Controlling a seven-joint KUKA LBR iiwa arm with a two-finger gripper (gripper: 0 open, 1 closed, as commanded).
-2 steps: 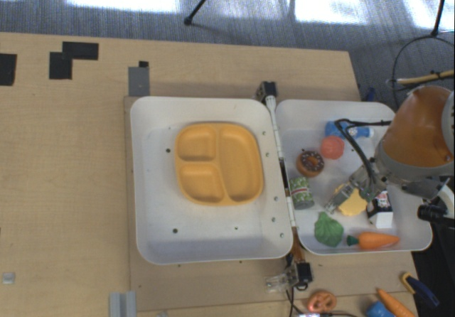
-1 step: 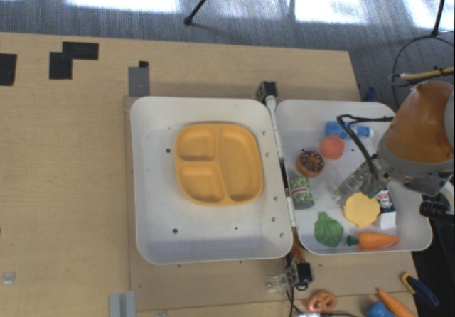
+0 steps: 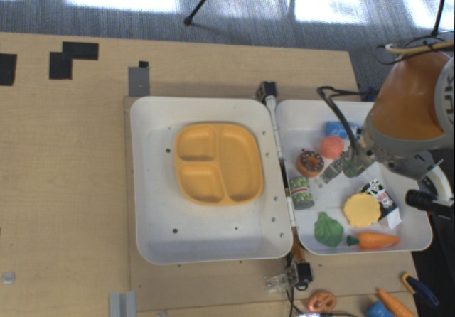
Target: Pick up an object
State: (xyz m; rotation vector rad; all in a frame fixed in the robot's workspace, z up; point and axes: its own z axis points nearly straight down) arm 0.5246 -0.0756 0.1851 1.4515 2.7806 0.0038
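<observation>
Pale wooden bench top [image 3: 64, 166] carries two shallow white plastic bins side by side, with grey carpet striped by window light beyond it at twelve o'clock. Inside the left bin [image 3: 156, 237] lies a yellow plastic plate [image 3: 217, 163] with three compartments. The right bin [image 3: 306, 113] holds the toys. A round brown-and-orange piece [image 3: 310, 162] sits near the bin's centre, with a pink-red ball [image 3: 332, 146] just beside it at two o'clock and a blue block [image 3: 334, 129] beyond that at twelve. A small green can [image 3: 301, 192] lies tilted at six o'clock from the brown piece. Toward five o'clock in the bin rests a yellow scalloped disc [image 3: 362, 210], touching a black-and-white printed carton [image 3: 379, 197] on its three o'clock side. Along the six o'clock wall sit a green leafy vegetable toy [image 3: 328, 229] and an orange carrot toy [image 3: 375, 240].

Reaching in from three o'clock, the grey arm with its orange band [image 3: 409, 99] sets the gripper [image 3: 340, 167] low over the bin, between the ball and the disc. Whether its pincer is wide or narrow I cannot tell; nothing visible sits between it.
</observation>
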